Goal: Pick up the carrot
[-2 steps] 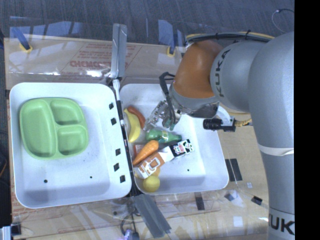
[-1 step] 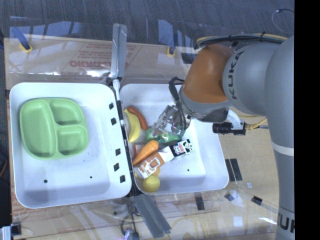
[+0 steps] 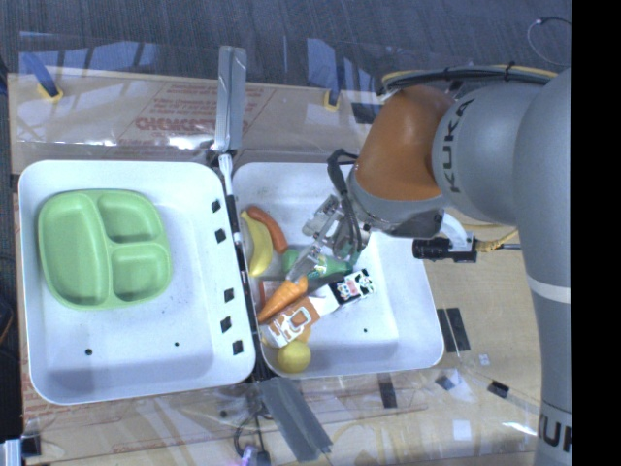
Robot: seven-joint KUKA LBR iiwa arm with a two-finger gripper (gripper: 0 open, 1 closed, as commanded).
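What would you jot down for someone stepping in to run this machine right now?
Gripper: low in the right bin, over the pile of toy food; whether it is open or shut cannot be told.
Carrot: lying in the right bin near its left wall, leafy end toward the gripper, beside the banana and above the lemon.
Green divided plate: in the left bin.
Done: arm is down at the pile.
Left: grip and lift the carrot; no hold is visible.
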